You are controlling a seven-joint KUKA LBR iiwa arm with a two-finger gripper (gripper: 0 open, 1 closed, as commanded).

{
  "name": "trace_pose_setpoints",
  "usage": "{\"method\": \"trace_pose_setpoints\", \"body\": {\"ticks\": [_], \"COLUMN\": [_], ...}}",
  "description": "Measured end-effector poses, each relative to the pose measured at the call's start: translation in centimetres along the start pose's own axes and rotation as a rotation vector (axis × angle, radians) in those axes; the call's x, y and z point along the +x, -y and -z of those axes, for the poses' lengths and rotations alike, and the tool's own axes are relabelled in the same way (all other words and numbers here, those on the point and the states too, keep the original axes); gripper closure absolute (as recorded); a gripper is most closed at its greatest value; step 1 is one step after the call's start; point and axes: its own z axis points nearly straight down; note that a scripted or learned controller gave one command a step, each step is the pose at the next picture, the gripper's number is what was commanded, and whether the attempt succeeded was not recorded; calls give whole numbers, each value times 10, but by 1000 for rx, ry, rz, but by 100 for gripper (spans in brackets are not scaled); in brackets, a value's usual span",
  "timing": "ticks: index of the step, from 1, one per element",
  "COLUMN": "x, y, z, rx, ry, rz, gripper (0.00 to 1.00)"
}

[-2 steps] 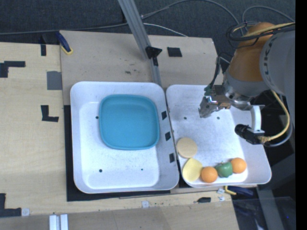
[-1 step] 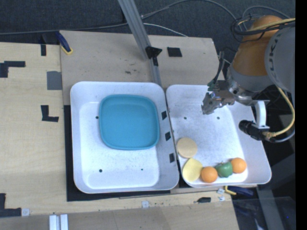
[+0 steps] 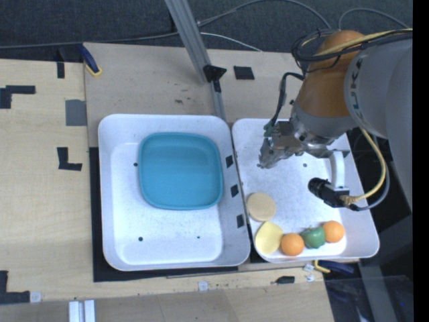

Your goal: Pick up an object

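My gripper [image 3: 267,157] hangs over the upper left part of the right bin [image 3: 295,180], its fingers pointing down close to the bin floor. Nothing shows between them. Below it, near the bin's front left, lies a pale tan round piece [image 3: 261,206]. Along the front edge sit a yellow piece [image 3: 268,237], an orange ball [image 3: 291,244], a green piece [image 3: 313,237] and a second orange ball [image 3: 333,231]. The gripper stands well apart from all of them.
The left bin [image 3: 120,200] holds a blue square plate [image 3: 179,170]. A grey metal post [image 3: 194,39] slants down to the gap between the bins. The arm's body and cables cover the right bin's far right side.
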Motion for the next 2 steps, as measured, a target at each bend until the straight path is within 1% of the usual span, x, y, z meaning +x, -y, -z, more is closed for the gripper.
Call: {"method": "trace_pose_setpoints", "body": {"ticks": [1, 2], "x": [62, 113], "y": [8, 31], "z": [2, 6], "rx": [-1, -1], "ry": [0, 0], "rz": [1, 1], "gripper": [100, 100]}}
